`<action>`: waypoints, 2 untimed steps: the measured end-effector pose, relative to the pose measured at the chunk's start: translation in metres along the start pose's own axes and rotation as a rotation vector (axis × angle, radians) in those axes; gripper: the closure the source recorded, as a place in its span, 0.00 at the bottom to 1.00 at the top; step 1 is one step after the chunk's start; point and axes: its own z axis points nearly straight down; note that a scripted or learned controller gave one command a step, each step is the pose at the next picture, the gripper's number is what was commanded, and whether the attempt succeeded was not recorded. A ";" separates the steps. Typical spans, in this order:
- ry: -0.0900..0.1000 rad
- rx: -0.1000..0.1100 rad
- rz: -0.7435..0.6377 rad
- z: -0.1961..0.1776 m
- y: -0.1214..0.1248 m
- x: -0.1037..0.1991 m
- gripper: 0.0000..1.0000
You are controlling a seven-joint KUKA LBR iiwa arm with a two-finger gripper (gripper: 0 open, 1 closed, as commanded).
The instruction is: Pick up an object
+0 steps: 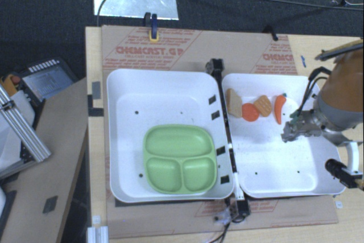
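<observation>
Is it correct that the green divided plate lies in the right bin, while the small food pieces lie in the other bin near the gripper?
Not quite. The camera view shows the green divided plate in the left bin, not the right one. The small food pieces lie in the other bin, the right one, near the gripper.

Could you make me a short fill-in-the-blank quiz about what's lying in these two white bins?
The green tray lies in the ___ bin.
The tray has ___ compartments.
The carrot lies in the ___ bin.
The gripper hangs over the ___ bin.

Missing words: left; three; right; right
</observation>
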 end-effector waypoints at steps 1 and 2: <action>0.000 -0.003 -0.002 -0.062 0.006 0.004 1.00; -0.001 -0.003 -0.002 -0.107 0.008 0.004 1.00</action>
